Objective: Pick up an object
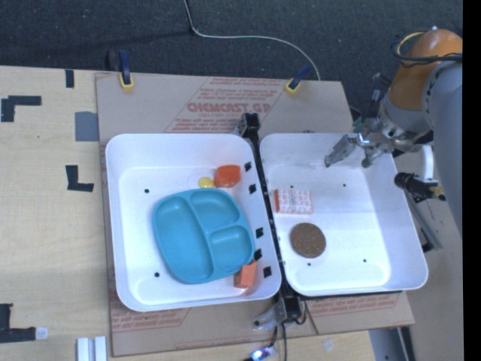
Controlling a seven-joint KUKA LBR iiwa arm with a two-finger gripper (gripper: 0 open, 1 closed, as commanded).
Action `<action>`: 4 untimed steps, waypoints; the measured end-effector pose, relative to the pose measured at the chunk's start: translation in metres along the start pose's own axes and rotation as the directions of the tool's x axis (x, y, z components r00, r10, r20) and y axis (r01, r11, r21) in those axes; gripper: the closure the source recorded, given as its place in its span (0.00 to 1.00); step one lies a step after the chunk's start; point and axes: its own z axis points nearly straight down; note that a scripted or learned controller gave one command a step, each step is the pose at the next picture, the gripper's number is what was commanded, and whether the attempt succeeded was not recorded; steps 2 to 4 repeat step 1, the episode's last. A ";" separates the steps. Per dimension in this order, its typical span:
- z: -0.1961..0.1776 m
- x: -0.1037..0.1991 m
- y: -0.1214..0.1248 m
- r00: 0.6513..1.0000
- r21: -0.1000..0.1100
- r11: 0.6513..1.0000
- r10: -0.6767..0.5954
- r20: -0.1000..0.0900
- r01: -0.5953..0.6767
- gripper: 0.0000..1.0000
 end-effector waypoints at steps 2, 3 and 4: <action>0.042 0.001 0.001 1.000 -0.007 1.000 -0.001 0.003 0.001 0.00; 0.042 0.001 0.001 1.000 -0.007 1.000 -0.001 0.003 0.001 0.00; 0.042 0.001 0.001 1.000 -0.007 1.000 -0.001 0.003 0.001 0.00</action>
